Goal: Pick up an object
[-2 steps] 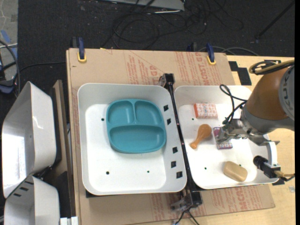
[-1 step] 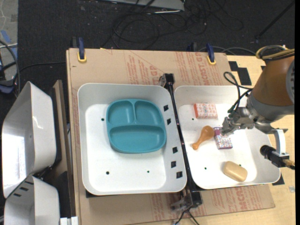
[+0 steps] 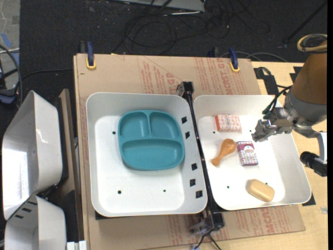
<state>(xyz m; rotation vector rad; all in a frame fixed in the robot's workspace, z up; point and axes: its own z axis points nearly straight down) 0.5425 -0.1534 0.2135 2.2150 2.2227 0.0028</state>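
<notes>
- Bench: cardboard sheet (image 3: 156,72) under both bins, clamped at far edge by two clips w/ yellow tips (image 3: 91,61) (image 3: 233,64). Cables on dark floor (image 3: 171,20) behind the bench.
- Left of bench: white tubs (image 3: 28,150), well apart from the bins.
- Black divider strip (image 3: 196,145) runs between the two bins, w/ small black tabs along it.
- Left bin (image 3: 99,191): teal divided plate (image 3: 151,140), 3 compartments, sits roughly centre, nothing on it.
- Right bin (image 3: 291,186): 4 items, all loose on the floor of the bin:
  - pink/white packet (image 3: 228,122), far side near the divider
  - orange-brown drumstick-shaped toy (image 3: 223,151), mid bin, tilted
  - purple/white small box (image 3: 247,153), just beside the drumstick on its right, not touching as far as I can see
  - tan bread-roll-like lump (image 3: 260,190), near front edge, apart from the rest
- Arm comes in over the right rim; gripper (image 3: 261,130) hangs above right bin, btwn the packet and the purple box, closest to the box's far end.
- Claw state: can't tell, too small/dark. Nothing visibly held.
- Nothing blocks the items from above; the packet, drumstick and box sit fairly close together.
</notes>
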